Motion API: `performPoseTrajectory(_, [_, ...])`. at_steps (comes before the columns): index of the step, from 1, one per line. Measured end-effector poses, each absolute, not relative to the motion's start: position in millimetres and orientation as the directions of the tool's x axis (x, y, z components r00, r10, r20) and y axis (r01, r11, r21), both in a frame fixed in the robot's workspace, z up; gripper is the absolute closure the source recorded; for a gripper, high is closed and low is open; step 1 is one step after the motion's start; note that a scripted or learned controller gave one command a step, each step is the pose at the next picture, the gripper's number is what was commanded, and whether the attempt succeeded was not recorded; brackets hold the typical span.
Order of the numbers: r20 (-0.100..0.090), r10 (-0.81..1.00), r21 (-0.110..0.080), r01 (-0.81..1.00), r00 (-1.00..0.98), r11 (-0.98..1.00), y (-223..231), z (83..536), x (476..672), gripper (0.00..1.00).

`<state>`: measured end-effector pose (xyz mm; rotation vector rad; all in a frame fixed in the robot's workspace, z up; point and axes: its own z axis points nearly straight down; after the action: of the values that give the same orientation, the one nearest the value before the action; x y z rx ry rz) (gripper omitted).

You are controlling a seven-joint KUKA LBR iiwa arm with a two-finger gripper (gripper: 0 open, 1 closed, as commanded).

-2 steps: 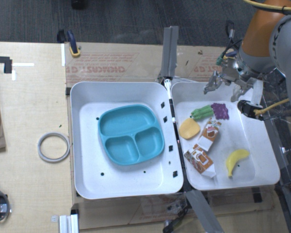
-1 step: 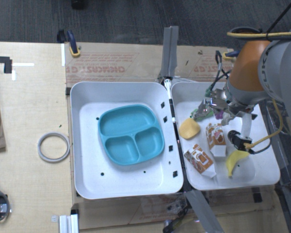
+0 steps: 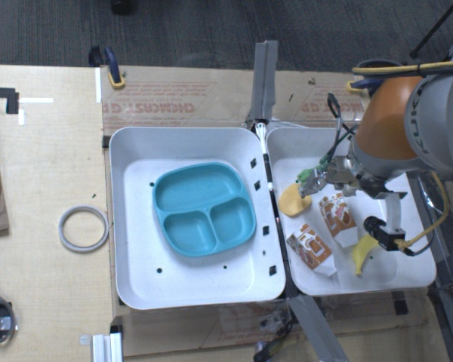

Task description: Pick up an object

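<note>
Looking into the right bin (image 3: 419,277), nearest lie a banana (image 3: 362,253) and two small snack cartons (image 3: 311,247), (image 3: 337,217), with a yellow rounded piece (image 3: 294,200) by the divider. The cartons look light and stiff but crushable; gripping across their narrow sides seems safest. The banana is soft and curved, likely to roll. Above them hangs the hand (image 3: 340,178); whether it is spread or pinched, I cannot tell. The left bin (image 3: 128,225) holds a blue divided plate (image 3: 204,210). Beyond, cardboard (image 3: 181,96) covers the tabletop (image 3: 38,149), then dark floor.
</note>
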<state>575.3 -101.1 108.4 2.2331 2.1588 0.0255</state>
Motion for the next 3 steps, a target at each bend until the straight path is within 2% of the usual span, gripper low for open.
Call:
performPoseTrajectory(1, [0.0,0.999,-0.002,0.999,0.046,-0.046,-118,91,541.0,0.0])
performPoseTrajectory(2, [-0.001,0.999,-0.001,0.999,0.05,-0.05,-119,101,541.4,1.0])
performPoseTrajectory(3, [-0.002,0.973,-0.002,0.973,0.231,-0.231,-69,191,605.1,1.0])
